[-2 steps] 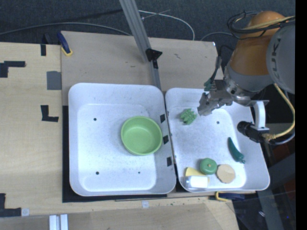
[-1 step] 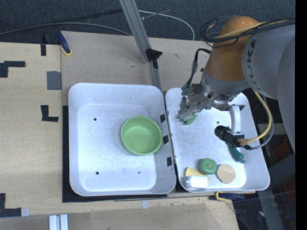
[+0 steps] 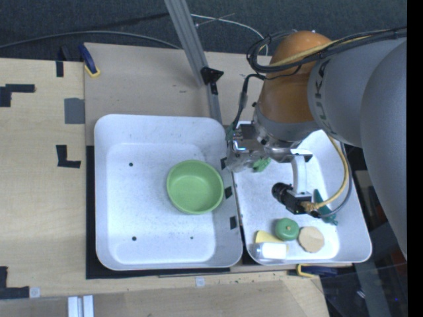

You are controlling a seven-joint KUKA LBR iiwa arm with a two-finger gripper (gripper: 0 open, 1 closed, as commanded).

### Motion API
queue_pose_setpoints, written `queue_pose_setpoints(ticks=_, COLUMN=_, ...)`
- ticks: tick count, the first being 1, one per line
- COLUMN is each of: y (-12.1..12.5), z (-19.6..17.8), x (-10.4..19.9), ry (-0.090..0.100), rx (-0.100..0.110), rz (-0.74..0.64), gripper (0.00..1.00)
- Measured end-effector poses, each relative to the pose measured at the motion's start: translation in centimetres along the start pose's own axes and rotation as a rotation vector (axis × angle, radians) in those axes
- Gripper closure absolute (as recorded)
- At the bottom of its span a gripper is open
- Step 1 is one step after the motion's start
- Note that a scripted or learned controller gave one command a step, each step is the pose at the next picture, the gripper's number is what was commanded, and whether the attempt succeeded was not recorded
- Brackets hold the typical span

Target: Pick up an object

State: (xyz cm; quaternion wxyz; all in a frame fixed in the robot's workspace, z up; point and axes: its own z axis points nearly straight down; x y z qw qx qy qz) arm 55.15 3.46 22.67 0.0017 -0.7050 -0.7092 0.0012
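One desk [image 3: 39,177] carries two shallow white bins side by side, a left-hand bin [image 3: 119,177] and a right-hand bin [image 3: 357,243], and one grey and orange robot arm [image 3: 291,78] reaches over them. The left-hand bin contains one thing, a single green bowl [image 3: 194,187]. The right-hand bin contains five small things: one green round piece [image 3: 287,228] with a knob, one tan disc [image 3: 311,239], one yellow block [image 3: 264,236], one white block [image 3: 272,250] and one small green piece [image 3: 260,166] partly hidden under the arm, so two green, one tan, one yellow and one white.
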Motion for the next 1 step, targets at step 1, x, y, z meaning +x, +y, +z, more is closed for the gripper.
queue_pose_setpoints(ticks=1, y=-0.66, z=-0.87, x=5.82, ry=0.001, rx=-0.002, rz=-0.002, gripper=1.00)
